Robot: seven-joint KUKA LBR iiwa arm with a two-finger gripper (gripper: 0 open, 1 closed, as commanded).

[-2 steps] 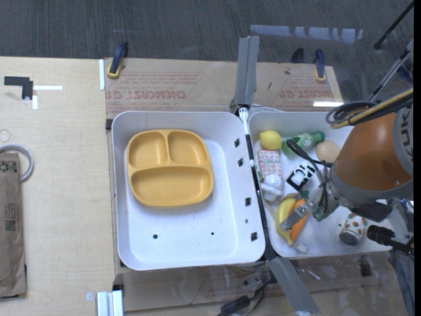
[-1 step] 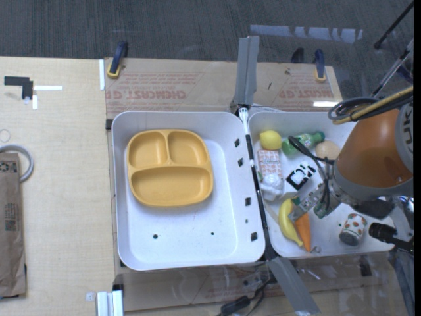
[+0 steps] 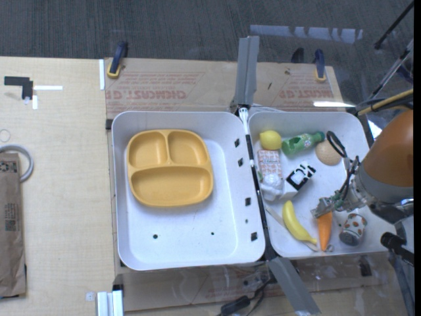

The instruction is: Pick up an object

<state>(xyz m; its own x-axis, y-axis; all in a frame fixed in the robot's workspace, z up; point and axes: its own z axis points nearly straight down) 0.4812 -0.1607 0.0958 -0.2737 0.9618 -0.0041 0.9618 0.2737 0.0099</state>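
The right bin (image 3: pixel 279 242) holds a lemon (image 3: pixel 270 139), a green bottle (image 3: pixel 301 142), a tan egg-shaped thing (image 3: pixel 327 153), a white packet with a red label (image 3: pixel 269 170), a black and white block (image 3: pixel 300 176), a banana (image 3: pixel 297 224), an orange carrot (image 3: pixel 325 232) and a spotted ball (image 3: pixel 353 226). My gripper (image 3: pixel 329 207) reaches in from the right and hangs low just over the carrot's upper end, between the banana and the spotted ball. The arm's orange band (image 3: pixel 395 153) covers the bin's right side.
A yellow divided plate (image 3: pixel 170 166) lies in the upper part of the left bin (image 3: pixel 184 242). A brown paper bag (image 3: pixel 12 216) rests at the bench's left edge. Blue clamps (image 3: pixel 118 58) grip the cardboard behind the bins.
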